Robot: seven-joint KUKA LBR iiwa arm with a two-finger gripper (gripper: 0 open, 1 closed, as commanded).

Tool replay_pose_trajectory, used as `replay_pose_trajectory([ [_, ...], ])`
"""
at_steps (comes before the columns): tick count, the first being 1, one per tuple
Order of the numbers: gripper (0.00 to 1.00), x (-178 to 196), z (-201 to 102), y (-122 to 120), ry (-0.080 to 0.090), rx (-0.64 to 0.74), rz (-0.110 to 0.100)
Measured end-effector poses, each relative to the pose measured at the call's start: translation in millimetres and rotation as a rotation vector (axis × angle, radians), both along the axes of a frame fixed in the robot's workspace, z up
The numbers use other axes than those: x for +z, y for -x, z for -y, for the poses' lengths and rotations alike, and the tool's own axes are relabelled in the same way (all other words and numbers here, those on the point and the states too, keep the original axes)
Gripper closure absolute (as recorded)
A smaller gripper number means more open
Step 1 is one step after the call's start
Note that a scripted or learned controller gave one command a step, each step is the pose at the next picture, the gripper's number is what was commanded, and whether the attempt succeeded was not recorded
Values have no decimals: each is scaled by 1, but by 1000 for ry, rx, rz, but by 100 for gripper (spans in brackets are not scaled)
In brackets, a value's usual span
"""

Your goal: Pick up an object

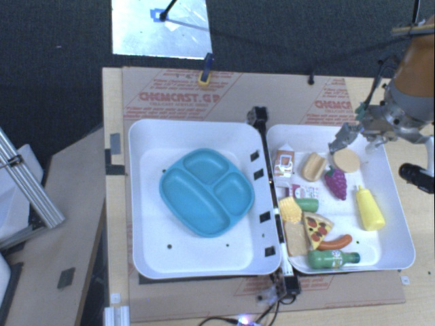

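Camera view looks down on two white bins side by side. The left bin [146, 202] holds a blue divided plate [206, 191] lying flat near its middle. The right bin [397, 233] holds a scatter of toy food: a small carton [283, 163] at the far left, a tan bread roll [312, 166] just beside it, a round tan disc [346, 161], purple grapes [336, 183] just near of the disc, a yellow squeeze bottle [370, 208] toward the right, a pizza slice [317, 227], a red sausage [334, 242] and a green bottle [332, 257] lying along the near wall. The arm [412, 80] reaches in from the right, its orange band above the far right corner of that bin. The gripper [342, 141] sits at the far side of the right bin, just above the disc and near the roll; whether the jaws are apart or together cannot be told, and nothing is visibly held between them
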State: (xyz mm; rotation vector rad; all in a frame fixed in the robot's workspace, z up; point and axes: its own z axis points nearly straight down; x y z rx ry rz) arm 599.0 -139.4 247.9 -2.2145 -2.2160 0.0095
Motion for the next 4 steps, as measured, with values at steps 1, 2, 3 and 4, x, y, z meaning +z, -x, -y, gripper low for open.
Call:
replay_pose_trajectory([
  [1, 0, 7, 0, -2, 2, 2, 12],
  [2, 0, -47, -3, -12, 1, 4, 9],
  [3, 0, -98, 7, -15, 2, 1, 10],
  [4, 0, -160, 3, -17, 1, 2, 8],
])
